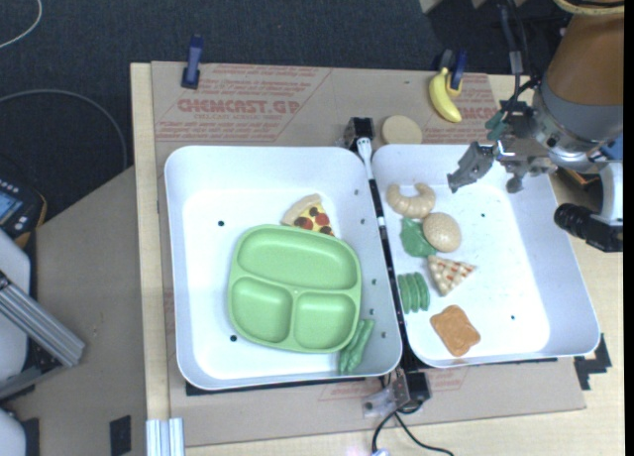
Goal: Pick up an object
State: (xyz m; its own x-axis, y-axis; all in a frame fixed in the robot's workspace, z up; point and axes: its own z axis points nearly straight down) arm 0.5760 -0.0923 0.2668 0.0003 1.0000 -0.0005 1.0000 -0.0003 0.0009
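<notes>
Surface (248, 97): a brown board printed with red lettering, carrying two shallow white bins side by side. The right bin (555, 276) lies directly beneath the end effector (490, 169); the left bin (193, 246) sits well to its left, the two rims touching. A yellow banana (445, 97) and a tan round disc (401, 130) rest on the bare board beyond the end effector, toward the far edge. Blue clamps (192, 60) grip that far edge

Robotics lab: bench-mounted bins (188, 246), cabling (396, 429).
</notes>
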